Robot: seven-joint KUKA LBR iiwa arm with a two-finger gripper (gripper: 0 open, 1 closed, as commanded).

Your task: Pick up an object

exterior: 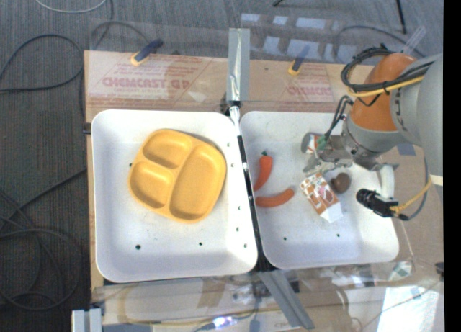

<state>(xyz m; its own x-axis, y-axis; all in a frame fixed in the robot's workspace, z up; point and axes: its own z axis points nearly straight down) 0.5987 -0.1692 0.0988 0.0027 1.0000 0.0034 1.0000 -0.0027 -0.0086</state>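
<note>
The jaws' spread cannot be told as the gripper (325, 152) hangs in the right bin (288, 251), with the packet (320, 195) just near of it, long axis running left-far to right-near, and the carrot (265, 170) further left.

one fixed overhead camera looks slantwise down on both bins (173, 269).

Orange carrot (265, 170), hot dog (276, 198) and snack packet (320, 196) lie in right bin (288, 248).
</note>
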